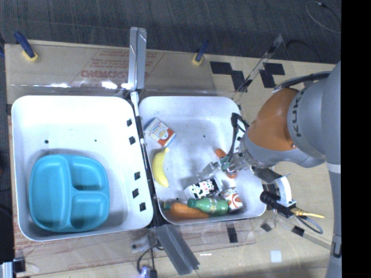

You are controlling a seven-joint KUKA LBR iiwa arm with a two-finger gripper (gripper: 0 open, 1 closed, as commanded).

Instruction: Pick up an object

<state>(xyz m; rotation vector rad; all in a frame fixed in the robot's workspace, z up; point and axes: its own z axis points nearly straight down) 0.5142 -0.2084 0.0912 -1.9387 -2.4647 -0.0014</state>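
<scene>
Approach step: gripper (223, 168), grip state unreadable, low in right bin (191, 106) near cow box (203, 188); next, descend and close.

Grey arm (310, 126) reached in from the right, orange-banded wrist bent down, gripper (223, 167) low and pointing left.

Arm (301, 120) cut off at right edge. Gripper (227, 165) finger state too small to tell. Orange object (220, 153) (beside gripper) partly hidden; carrot (186, 211) partly behind green bottle (210, 205).
</scene>
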